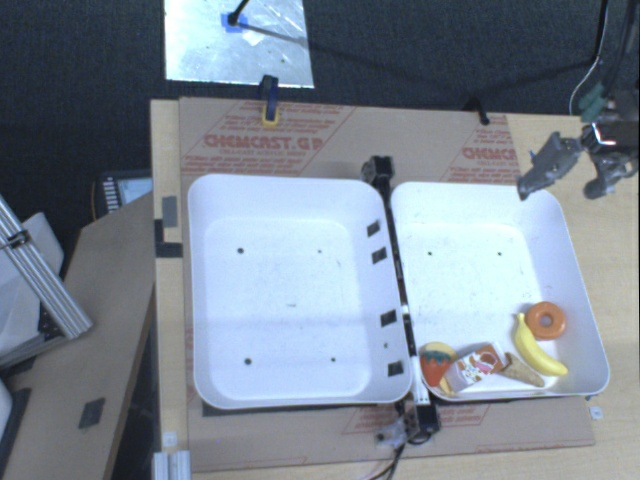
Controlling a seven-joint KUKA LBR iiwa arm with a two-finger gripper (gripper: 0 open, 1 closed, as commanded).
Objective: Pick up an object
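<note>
Banana lies at 5 o'clock in the right bin beside a donut; gripper hovers at the bin's 1 o'clock corner, its 2 fingers spread and empty, approach step, next needs descent toward the pile.

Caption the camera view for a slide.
Gripper hovers over the right bin's far corner; banana and other toys sit at its near edge.

Smooth matt white plastic bins, glossy yellow banana, brown printed cardboard sheet under bins, pale wood-look bench, crinkled shiny foil sheet far left.
</note>
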